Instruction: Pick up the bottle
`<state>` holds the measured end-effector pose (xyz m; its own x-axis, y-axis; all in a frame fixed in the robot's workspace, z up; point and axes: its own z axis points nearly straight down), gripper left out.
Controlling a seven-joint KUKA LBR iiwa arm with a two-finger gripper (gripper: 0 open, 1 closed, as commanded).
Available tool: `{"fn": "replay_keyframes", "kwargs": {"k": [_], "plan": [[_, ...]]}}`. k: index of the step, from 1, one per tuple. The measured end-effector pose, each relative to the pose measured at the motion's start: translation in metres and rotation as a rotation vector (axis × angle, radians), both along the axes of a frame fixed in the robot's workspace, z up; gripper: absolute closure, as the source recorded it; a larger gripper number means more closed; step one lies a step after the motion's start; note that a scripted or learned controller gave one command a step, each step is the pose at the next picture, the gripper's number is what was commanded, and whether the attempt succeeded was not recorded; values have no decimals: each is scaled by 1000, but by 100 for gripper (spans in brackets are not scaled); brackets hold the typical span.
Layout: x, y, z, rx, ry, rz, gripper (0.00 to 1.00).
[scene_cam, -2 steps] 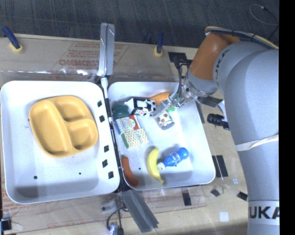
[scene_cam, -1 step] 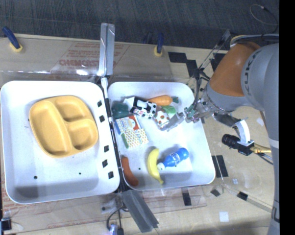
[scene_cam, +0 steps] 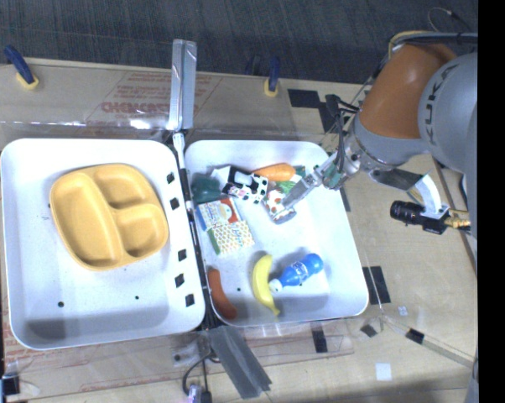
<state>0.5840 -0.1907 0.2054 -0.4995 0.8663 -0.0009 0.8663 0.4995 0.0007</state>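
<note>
While the arm (scene_cam: 420,91) reaches in from the right, you see the gripper (scene_cam: 283,211) low over the upper middle of the right bin (scene_cam: 343,250), slanted down and to the left.
- Pincer state: you cannot tell from this view whether it is open or closed. Nothing is visibly held.
- Gripper tip sits at a small patterned item (scene_cam: 273,198) with white, red and green on it. Contact cannot be confirmed.

Task item: the bottle (scene_cam: 301,270) is blue and lies on its side in the near right part of the right bin, well apart from the gripper. Its pale end points toward the banana (scene_cam: 263,285), which lies just beside it on the left, seemingly touching.

Other contents of the right bin, for your note:
- orange carrot (scene_cam: 274,171) at the far edge, near the gripper
- black-and-white spotted item (scene_cam: 247,185) just left of the carrot
- dark green item (scene_cam: 205,190) by the left wall
- printed packets (scene_cam: 225,227) below the green item
- reddish-brown sausage-shaped item (scene_cam: 221,296) at the near left corner, beside the banana

Left bin (scene_cam: 18,250): you find one yellow sectioned plate (scene_cam: 110,215) lying flat in its far half.
</note>
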Motion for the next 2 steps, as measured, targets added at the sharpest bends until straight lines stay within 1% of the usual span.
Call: {"fn": "replay_keyframes", "kwargs": {"k": [1,2], "plan": [[-3,24,48,0,-1,202,0],[-19,21,17,0,2,117,0]]}}
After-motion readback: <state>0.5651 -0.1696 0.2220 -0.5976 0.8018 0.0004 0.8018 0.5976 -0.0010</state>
